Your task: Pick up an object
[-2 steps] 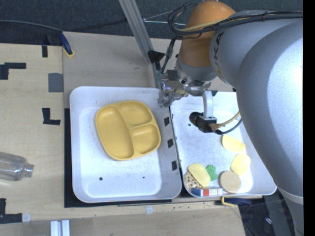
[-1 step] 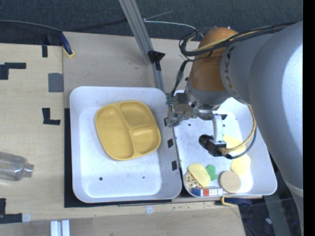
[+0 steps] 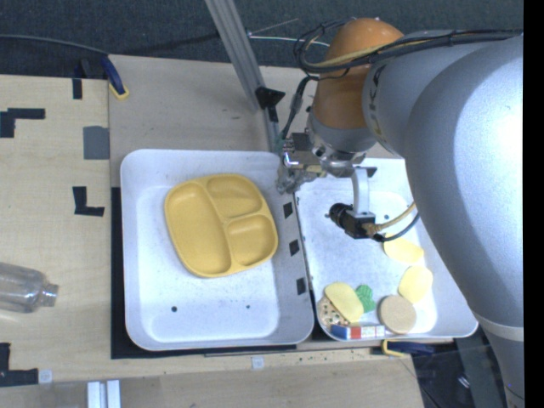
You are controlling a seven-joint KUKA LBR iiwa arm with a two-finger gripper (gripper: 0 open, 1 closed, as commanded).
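Note:
My gripper hangs at the far end of the right bin, close to the divider between the two bins, with nothing visible in it. The loose objects lie apart from it at the near end of that bin: two pale yellow pieces, a yellow oval piece, a small green thing, a tan disc and a red, white and blue strip. A yellow divided plate lies in the left bin.
The grey arm and its orange band cover the right bin's far right side. A slanted metal rail rises behind the bins. A clear bottle lies on the bench at the far left.

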